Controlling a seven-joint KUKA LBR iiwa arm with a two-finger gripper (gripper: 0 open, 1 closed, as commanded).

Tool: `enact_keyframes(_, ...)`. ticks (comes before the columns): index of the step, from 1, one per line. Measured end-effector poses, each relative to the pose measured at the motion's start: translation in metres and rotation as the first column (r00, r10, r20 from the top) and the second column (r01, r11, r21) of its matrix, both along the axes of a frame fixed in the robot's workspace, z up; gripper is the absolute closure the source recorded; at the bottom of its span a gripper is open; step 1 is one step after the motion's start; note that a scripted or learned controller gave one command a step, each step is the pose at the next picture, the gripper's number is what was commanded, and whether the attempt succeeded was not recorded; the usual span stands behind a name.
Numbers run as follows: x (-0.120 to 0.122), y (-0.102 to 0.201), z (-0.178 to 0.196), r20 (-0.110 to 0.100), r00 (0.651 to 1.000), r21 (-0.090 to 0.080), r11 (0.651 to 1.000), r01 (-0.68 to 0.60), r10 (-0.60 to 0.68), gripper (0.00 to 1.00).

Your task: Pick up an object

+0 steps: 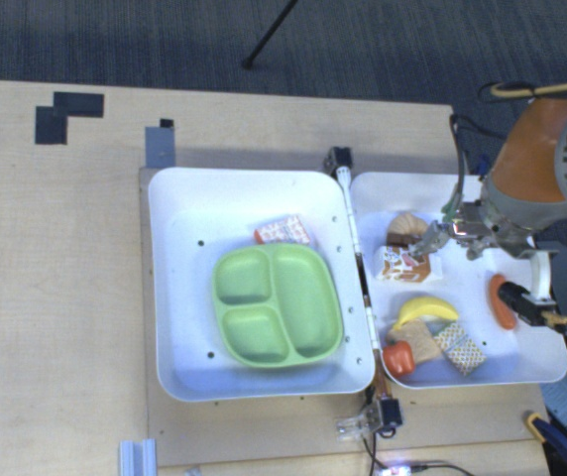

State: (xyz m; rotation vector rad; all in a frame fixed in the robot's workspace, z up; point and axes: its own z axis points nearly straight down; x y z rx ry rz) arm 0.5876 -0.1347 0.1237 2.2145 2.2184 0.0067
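Two shallow white bins sit side by side on the pale wooden worktop (56, 296). The left bin (179, 266) holds a green divided plate (277, 303) with three compartments, lying flat near the middle, and just beyond its far edge a small red-and-white packet (283, 231) touches or nearly touches the plate's rim. The right bin (541, 365) is the busier one: a brown rounded lump (405, 228) lies near its far left, a white packet with orange print (400, 263) just in front of it, then a banana (425, 310) curving across the middle. Closer to the near edge a red tomato-like ball (398, 359) sits against a tan bread-like piece (422, 339), with a checked blue-and-yellow block (460, 349) just beside that. An orange-red piece (503, 302) lies towards the right side of the bin. The grey arm with its orange band (526, 157) comes in from the right and reaches down over the far part of the right bin, and its hand (430, 245) is down among the things there, right at the brown lump and the printed packet. From where I stand the metal parts blur together, so I cannot tell whether the hand is open or closed, nor whether it touches either item.
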Motion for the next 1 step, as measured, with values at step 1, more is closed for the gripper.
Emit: enact_keyframes(1, -0.023, 0.0037, -0.0128, 0.01, 1.0, 0.0, 1.0, -0.001, 0.001, 0.0)
